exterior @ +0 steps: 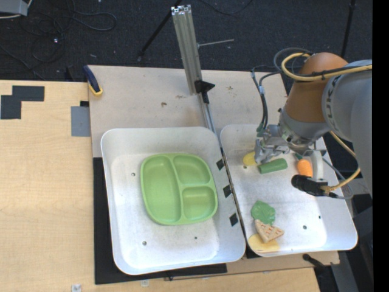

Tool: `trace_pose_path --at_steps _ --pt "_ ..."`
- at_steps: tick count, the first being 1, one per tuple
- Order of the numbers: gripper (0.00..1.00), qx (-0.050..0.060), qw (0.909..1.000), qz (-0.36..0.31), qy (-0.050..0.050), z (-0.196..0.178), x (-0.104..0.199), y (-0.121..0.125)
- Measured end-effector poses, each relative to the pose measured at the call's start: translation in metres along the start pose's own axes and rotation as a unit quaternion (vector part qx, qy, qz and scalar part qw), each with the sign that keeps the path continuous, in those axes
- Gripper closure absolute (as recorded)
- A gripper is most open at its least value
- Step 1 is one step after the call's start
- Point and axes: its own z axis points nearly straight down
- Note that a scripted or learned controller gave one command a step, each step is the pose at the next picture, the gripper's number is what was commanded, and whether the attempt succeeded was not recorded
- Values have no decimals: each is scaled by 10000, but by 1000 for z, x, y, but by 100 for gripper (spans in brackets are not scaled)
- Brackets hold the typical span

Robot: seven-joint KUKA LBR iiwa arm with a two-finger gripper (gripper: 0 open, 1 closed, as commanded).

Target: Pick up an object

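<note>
- Green divided plate (179,188) lying in the left bin (121,236).
- Jaws (268,156) hanging low in the right bin (331,233), just above a green block (271,166) and beside a yellow piece (249,159); spread or pressed together, impossible telling.
- Orange piece (304,166) sitting just right of the block.
- Green leafy toy (263,211) and a pizza-like wedge (268,231) resting near the front edge.
</note>
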Motion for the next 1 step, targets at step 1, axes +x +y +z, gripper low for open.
trace_pose_path --at_steps 1 --pt "100 -29 10000 2 -2 -57 -4 -9"
